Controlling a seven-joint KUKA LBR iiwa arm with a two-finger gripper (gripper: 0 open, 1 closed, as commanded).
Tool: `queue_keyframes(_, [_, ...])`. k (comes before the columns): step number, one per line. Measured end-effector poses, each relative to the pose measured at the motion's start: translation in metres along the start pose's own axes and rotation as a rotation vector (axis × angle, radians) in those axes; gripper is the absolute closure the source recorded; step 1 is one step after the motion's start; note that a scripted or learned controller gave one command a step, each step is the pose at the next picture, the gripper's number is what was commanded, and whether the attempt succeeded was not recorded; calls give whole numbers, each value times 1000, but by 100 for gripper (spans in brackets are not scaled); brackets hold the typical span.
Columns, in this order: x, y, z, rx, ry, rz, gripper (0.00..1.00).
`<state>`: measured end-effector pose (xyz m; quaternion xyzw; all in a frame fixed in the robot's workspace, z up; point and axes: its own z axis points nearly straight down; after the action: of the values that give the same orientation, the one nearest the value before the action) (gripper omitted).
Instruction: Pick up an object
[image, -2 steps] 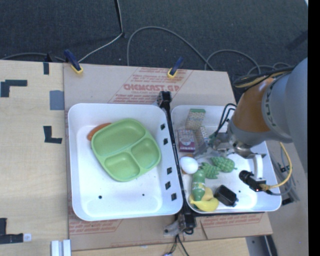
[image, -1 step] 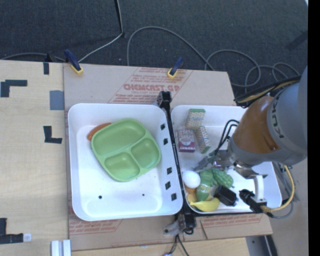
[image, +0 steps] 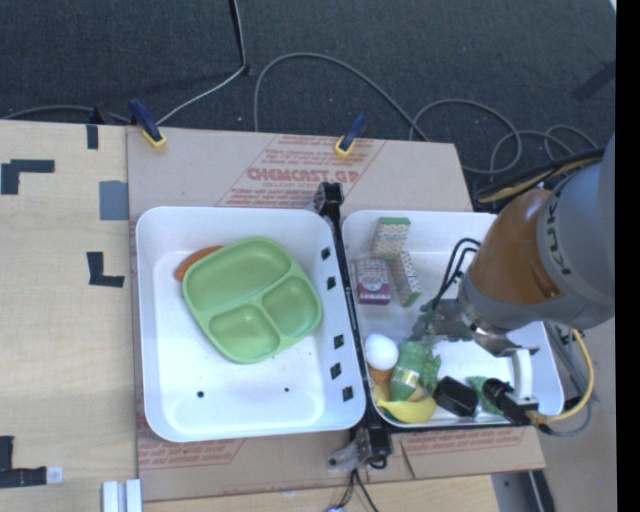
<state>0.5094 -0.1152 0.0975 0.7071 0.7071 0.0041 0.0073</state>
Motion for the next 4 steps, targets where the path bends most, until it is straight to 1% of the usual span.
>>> queue_keyframes(1, [-1,2,-1,-8,-3,1,0])
queue_keyframes(2, [17,-9,3,-45,-14,8,0])
queue_keyframes(3, [18,-9,-6,-42,-11,5,100])
queue_keyframes(4, [13,19,-70,17,3,-1,100])
